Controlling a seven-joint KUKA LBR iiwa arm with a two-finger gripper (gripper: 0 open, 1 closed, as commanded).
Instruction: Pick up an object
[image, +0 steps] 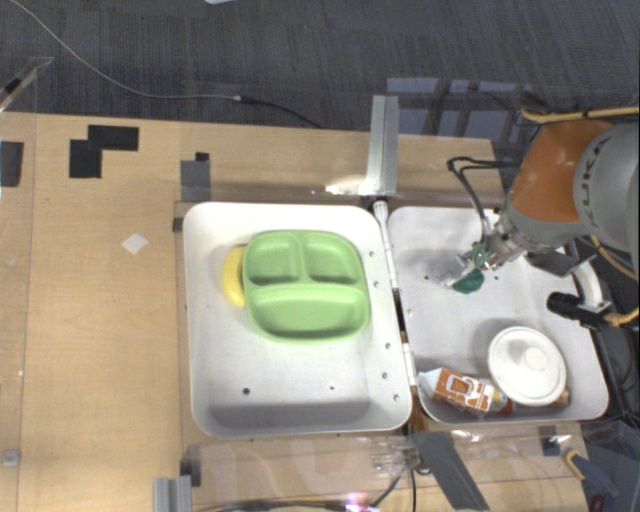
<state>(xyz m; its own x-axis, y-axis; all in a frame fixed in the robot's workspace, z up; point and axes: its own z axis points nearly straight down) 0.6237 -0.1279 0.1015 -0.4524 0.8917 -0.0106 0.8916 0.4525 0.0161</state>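
My gripper hangs over the upper middle of the right bin, with the grey arm and its orange band reaching in from the right. A small teal object lies right at the gripper's tip, touching it or just below it; I cannot tell whether it is gripped. A white round bowl sits at the bin's lower right. An orange and white packet lies along the front wall. In the left bin a green divided plate rests partly over a yellow banana.
A metal post stands behind the seam between the two bins. Black cables run along the right bin's right side. The wooden bench extends to the left.
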